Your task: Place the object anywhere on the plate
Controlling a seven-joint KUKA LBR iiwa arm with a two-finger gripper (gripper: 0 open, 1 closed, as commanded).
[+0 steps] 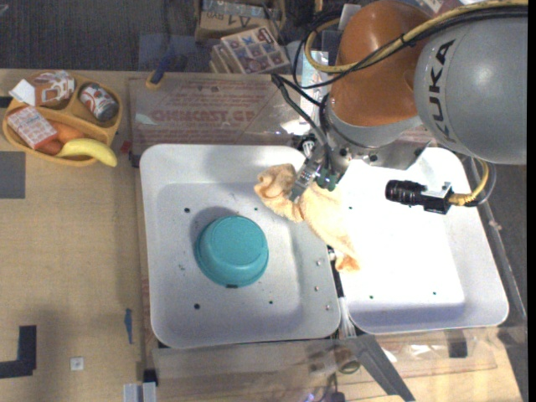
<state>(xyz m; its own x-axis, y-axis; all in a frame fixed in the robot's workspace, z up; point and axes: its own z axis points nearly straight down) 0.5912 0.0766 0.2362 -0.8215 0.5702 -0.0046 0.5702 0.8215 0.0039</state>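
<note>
End effector (303, 182): closed on a yellow cloth (314, 212) near the left bin's (167, 308) far right corner | cloth: drapes from the pinch across the seam onto the right bin (435, 291), tail near its left edge | plate (233, 250): teal, mid left bin, apart from cloth

A: So where's the floppy pale-yellow rubber chicken toy (322, 216) sitting?

B: Right under the gripper (303, 184), sprawled over the ridge between both bins, orange feet trailing away from it.

A: And the round teal plastic plate (232, 250)?

B: Upside-down-looking, well down-left of the gripper.
</note>
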